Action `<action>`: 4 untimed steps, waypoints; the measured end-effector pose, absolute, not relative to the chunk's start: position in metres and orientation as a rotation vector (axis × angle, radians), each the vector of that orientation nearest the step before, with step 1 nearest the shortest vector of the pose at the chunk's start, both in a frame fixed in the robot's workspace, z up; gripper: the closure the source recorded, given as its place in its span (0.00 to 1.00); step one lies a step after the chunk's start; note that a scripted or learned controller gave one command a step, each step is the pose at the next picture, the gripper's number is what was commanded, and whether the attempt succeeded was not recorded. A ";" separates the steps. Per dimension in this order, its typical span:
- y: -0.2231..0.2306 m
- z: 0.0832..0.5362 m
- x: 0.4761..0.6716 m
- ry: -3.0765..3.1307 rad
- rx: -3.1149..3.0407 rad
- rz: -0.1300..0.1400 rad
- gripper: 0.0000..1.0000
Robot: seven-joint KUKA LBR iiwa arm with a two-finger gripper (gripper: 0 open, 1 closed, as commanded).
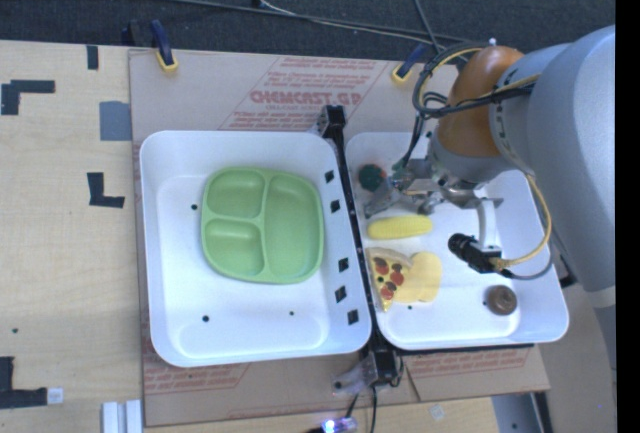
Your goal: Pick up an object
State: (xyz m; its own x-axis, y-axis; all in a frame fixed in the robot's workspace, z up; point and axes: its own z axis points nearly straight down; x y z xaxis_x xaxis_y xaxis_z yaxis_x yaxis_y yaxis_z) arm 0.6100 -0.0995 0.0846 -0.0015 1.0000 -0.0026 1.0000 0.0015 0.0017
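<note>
Grey arm (560, 131) loomed closest, reaching over the right bin (535, 326), its gripper (412, 187) low near the divider; whether it was open or closed could not be told. The left bin (170, 321) held a green divided plate (263, 224). In the right bin lay a pizza slice toy (402, 279), then a yellow corn cob (400, 227) just below the gripper, and a small green ball (372, 176) beside it. A good grasp would probably centre on the cob and close across its narrow width. Red lettering (300, 99) on the brown sheet read "CHEMCAST GP".
</note>
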 end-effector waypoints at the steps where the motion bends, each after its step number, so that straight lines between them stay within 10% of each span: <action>1: -0.098 0.095 0.610 2.223 2.217 0.000 1.00; 4: -0.103 0.244 0.626 2.221 2.218 0.004 1.00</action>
